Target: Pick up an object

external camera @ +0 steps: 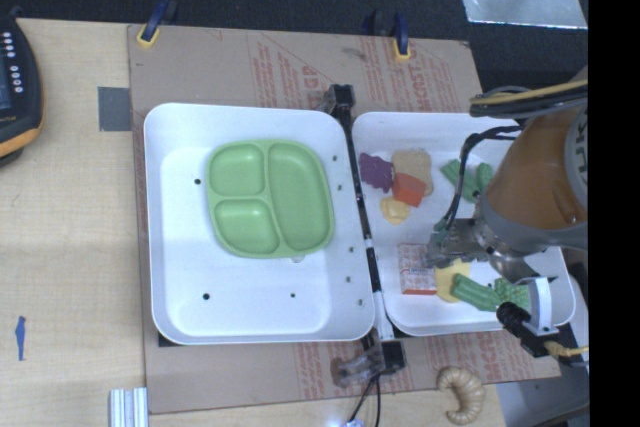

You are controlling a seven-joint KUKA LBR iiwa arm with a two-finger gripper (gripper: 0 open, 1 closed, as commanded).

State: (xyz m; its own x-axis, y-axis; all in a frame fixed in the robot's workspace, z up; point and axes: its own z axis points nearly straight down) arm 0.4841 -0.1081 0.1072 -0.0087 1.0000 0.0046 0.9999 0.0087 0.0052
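While the arm (535, 180) reaches in from the right over the right bin (375, 215), its gripper (447, 247) sits low above that bin's middle, just beside a small red-and-white packet (415, 270). Whether the fingers are wide or narrow cannot be told; the wrist hides them, and nothing is seen held between them.

The right bin carries the loose items. A purple piece (376, 171) lies near its left wall, with a tan piece (411, 162) beside it. An orange-red piece (409, 188) touches the tan one from below, and a yellow piece (395, 209) lies just under that. A green item (472, 177) lies near the arm's cable, partly covered. A yellow item (450, 277) and a green stalk-like item (485, 293) lie together near the bin's lower right, just below the gripper.

The left bin (170, 215) holds a green divided plate (270, 197), lying flat in its upper middle part.

Both bins rest on a cardboard sheet (290, 65) on the counter (60, 245). A tan curled object (464, 392) lies outside the bins near the lower edge. A dark handset with an orange rim (15, 85) sits at the far left.
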